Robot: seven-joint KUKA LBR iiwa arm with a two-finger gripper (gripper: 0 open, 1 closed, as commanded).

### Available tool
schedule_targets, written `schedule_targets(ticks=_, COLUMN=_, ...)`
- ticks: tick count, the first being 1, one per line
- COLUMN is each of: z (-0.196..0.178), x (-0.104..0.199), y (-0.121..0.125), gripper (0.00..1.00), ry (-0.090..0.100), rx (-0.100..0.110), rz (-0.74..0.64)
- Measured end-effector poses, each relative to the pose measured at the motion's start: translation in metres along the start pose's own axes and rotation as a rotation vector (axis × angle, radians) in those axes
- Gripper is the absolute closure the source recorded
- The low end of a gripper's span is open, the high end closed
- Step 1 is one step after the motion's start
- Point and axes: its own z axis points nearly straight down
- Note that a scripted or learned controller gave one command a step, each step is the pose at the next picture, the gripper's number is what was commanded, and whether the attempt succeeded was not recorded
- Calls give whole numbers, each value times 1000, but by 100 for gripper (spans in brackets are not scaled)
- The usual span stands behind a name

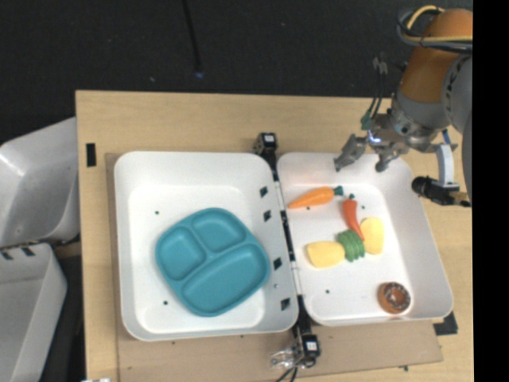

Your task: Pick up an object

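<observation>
Wooden tabletop (183, 122) bearing two white bins: the right bin (421, 237) holds the graspable items, an orange carrot (312, 198) nearest its far edge. Above that edge hangs the end effector (367, 157), fingers spread with nothing between them, apparently poised to descend. A blue divided plate (211, 259) occupies the left bin (135, 229).

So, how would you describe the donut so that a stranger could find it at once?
Look at the right bin, the one without the blue tray. In its near right corner lies the donut, apart from the carrots and yellow pieces farther back. It alone is a brown ring with a hole.
</observation>
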Motion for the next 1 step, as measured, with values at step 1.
schedule_targets(ticks=1, z=-9, x=0, y=3, gripper=0, ry=-3, rx=-14, rz=-4)
